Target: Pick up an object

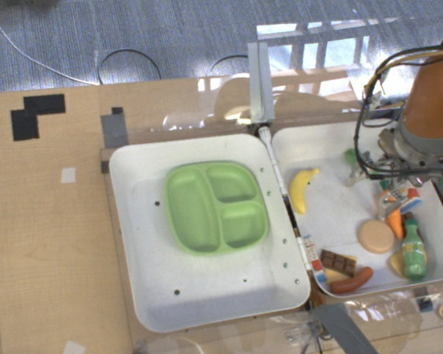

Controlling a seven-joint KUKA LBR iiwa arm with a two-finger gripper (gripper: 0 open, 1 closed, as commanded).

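Yellow banana [302,189]: lies in the right bin [335,206], well to the left of the jaws, near the wall between the two bins, curved and resting on the bin floor.
Round tan biscuit [376,236]: on the bin floor, in front of the jaws and slightly to their left.
Orange carrot [396,227]: just beside the biscuit, touching or nearly touching its right edge, directly in front of the jaws.
Green bottle [413,252]: lying in the front right corner of the bin, beyond the carrot as seen from the jaws.
Brown chocolate bar [337,262]: near the front wall, in front and well left of the jaws.
Red sausage [352,279]: against the front wall, just in front of the chocolate bar.
Gripper [393,187]: low over the right half of the right bin, under the orange band; state of the jaws cannot be told, as cables and the wrist hide them.
Green divided plate [215,206]: centred in the left bin [151,287], far left of the jaws.
Bench [46,260]: pale wood, carrying both bins.
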